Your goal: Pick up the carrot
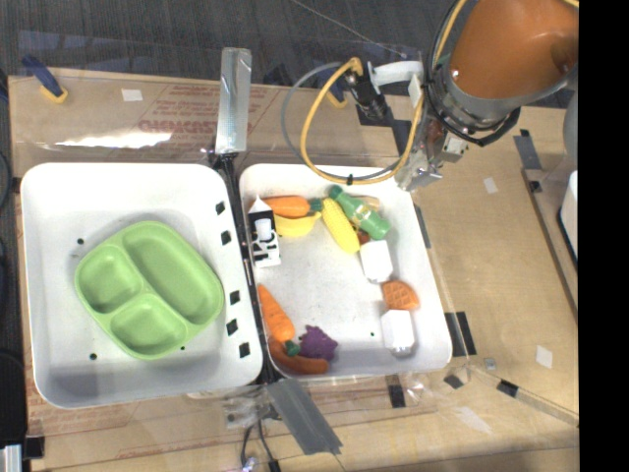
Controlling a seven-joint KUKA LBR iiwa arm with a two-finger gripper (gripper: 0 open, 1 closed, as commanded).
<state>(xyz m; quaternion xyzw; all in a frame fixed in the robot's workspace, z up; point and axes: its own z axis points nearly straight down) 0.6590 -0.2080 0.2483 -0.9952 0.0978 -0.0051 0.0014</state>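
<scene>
My claw (425, 173) hangs over the far right corner of the right bin (440, 315); I cannot tell from here whether it is released or clenched, and nothing is visibly in it. The carrot (274, 314) I'm after lies well away from the claw, down and to its left, tight against the bin's left wall, its thin end pointing up the wall and its thick end running down towards a purple piece (316, 341) and a reddish sausage-like piece (301, 365)

To do this step well, I'd bring the claw across and line it up over the carrot's middle, closing across its narrow width. The wall is the snag, I judge: one side has little room, so I'd come in slightly inboard and stay clear of the purple piece

A second orange piece (288, 206), much nearer, just left of the claw, looks carrot-like too, so I'd be careful to commit to one target

Count: two bins, one green divided plate (147, 288) in the left bin (39, 195), two carrot-like pieces, two yellow pieces (339, 226), one green bottle (360, 215), two white blocks (376, 261), one orange-brown lump (400, 295)
</scene>
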